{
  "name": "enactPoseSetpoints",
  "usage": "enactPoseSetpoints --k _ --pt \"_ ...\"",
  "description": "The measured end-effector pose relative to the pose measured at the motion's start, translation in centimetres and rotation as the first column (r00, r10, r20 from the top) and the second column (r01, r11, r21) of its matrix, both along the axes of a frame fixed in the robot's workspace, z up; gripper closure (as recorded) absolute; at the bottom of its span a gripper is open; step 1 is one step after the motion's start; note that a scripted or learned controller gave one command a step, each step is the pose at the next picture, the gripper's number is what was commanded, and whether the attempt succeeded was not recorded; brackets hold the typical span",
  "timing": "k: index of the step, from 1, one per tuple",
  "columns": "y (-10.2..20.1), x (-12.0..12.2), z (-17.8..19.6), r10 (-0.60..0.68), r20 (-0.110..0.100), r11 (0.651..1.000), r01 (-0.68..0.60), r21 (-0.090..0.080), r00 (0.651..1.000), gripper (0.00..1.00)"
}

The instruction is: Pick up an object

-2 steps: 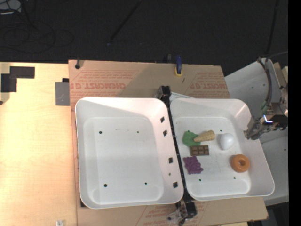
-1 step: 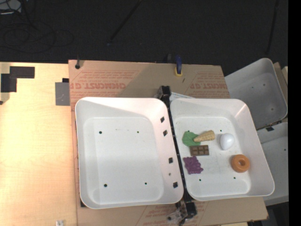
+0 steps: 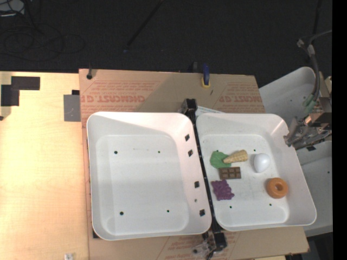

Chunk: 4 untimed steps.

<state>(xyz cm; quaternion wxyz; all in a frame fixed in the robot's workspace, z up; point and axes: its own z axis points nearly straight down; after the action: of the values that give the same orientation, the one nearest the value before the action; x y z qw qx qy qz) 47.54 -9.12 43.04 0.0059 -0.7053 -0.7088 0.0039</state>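
five small objects – doughnut (image 3: 277, 188), white ball (image 3: 262, 162) among them – right bin (image 3: 293, 210)

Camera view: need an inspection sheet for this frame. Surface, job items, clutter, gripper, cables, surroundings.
Surface: two white bins side by side on cardboard sheet; left bin, right bin.
Job's things: all in right bin: green piece touching yellow cone, white ball, brown block, purple cluster, orange ring.
Clutter: nothing seen.
Gripper: gripper at right bin's right rim, fingers too blurred to judge.
Cables: dark cables top left, on the floor.
Surroundings: wooden bench left, dark floor behind.
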Motion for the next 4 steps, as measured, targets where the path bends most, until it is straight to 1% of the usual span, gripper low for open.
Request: enactPoseSetpoints --k 1,2,3,4 --pt "-6.5 -0.2 -13.7 -0.011 -0.004 1.000 0.011 -0.001 1.000 1.00" --pt "-6.5 0.1 7.0 -0.004 0.031 1.000 0.004 -0.008 1.000 1.00" --pt "-2.4 -0.2 -11.3 -0.005 -0.006 1.000 0.005 0.002 1.000 1.00" --pt "-3.4 0.8 5.9 -0.004 0.031 1.000 0.004 -0.007 1.000 1.00"
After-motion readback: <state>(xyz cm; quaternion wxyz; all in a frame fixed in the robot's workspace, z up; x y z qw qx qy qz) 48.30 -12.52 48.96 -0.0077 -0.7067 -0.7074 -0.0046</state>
